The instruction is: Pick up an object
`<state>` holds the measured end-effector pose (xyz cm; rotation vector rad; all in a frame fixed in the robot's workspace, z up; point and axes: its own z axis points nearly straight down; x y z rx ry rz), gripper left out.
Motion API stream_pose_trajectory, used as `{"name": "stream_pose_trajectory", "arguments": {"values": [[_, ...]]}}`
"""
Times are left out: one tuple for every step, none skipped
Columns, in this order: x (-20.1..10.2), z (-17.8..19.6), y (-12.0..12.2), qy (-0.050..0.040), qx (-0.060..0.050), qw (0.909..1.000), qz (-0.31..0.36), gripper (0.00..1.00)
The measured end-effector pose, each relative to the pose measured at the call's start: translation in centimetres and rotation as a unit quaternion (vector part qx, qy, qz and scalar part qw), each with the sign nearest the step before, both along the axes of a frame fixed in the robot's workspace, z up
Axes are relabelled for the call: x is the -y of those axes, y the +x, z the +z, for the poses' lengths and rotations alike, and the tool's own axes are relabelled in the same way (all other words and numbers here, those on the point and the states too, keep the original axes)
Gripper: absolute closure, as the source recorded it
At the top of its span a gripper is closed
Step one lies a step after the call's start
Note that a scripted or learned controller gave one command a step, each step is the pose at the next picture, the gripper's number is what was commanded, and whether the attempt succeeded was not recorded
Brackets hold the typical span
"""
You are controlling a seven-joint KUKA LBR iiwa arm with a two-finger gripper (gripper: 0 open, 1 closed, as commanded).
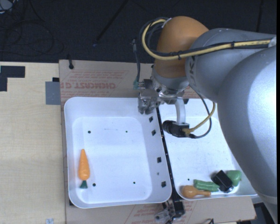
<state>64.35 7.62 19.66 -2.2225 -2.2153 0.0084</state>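
While gripper (148, 107) hovers, carrot (83, 165) in left bin (107, 107)

The large grey robot arm with the orange wrist band (233, 78) runs out of the picture at the right edge and covers the right side of the right-hand shallow white bin (196, 157). The jaws of the gripper (151, 104) are too small and cluttered to read. The small black block (222, 180) overlaps the green plastic pieces (210, 185), hiding part of them. The dark metal fitting (170, 212) below the bins is cut off at the bottom edge.
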Motion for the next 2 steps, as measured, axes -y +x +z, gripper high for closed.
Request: {"name": "stream_pose_trajectory", "arguments": {"values": [[-6.2, 11.1, 0.2, 0.0025, 0.008, 1.0, 0.005, 1.0], [-10.2, 25.0, 0.1, 0.003, 0.01, 0.9999, 0.004, 1.0]]}}
